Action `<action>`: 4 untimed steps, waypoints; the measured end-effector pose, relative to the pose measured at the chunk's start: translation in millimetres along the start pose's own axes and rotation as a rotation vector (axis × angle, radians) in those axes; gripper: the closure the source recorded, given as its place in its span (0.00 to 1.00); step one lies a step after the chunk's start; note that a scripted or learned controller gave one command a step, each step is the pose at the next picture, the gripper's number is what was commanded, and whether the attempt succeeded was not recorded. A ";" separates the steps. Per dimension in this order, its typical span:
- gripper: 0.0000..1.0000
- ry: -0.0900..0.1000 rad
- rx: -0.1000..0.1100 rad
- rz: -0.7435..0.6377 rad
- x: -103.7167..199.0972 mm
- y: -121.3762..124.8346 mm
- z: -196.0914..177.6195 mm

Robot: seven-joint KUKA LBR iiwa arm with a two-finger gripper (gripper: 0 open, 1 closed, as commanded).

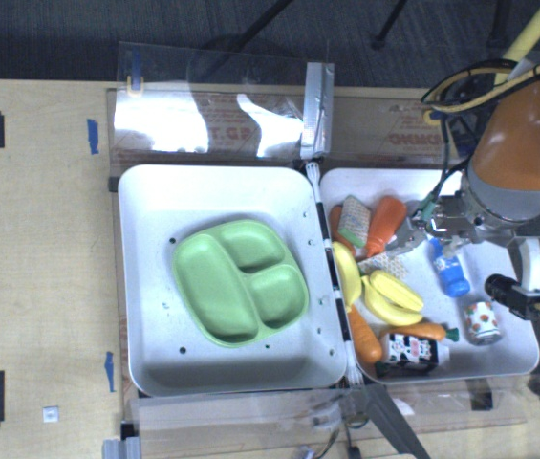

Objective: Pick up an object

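No object has been singled out, so we take as candidates the items crowded in the right-hand bin (528, 352): a bunch of yellow bananas (384, 293) along its left side, an orange carrot (385, 224) standing against a small green-grey packet (354, 220) near the far wall, a second carrot (365, 337) at the near left corner, a dark carton (409, 351) lying at the near wall, a small blue bottle (453, 275) towards the middle, and a small patterned can (483, 321) to its right. All of these rest on the bin floor. The gripper (426, 226) sits low over the far middle of this bin, just beside the upright carrot and just above the blue bottle; whether it is released or clenched we cannot tell, and nothing is visibly held in it. We judge the step in hand to be the approach or descent onto a target, probably the carrot or the bottle. The next move would call for centring over one item and clearing its close neighbours, since the clutter invites a glancing or double contact. The left-hand bin (145, 352) holds a green divided tray (241, 280), well apart from the arm (518, 151).
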State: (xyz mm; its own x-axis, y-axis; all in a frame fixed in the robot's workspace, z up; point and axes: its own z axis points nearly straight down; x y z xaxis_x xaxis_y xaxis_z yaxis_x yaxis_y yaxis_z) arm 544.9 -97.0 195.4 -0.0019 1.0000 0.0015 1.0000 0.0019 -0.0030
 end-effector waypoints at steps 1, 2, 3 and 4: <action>0.00 -0.002 -0.008 -0.058 -40.6 -17.5 108.7; 0.00 -0.002 -0.008 -0.058 -40.6 -17.5 108.7; 0.00 -0.003 -0.006 -0.226 -65.9 26.2 48.1; 0.00 -0.009 -0.031 -0.272 -114.5 4.5 83.6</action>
State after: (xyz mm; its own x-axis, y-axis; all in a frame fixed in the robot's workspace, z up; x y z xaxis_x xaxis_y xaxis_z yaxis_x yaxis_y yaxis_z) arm 549.3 -211.3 111.6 -0.2705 0.9626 -0.0111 0.9623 0.2707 0.0272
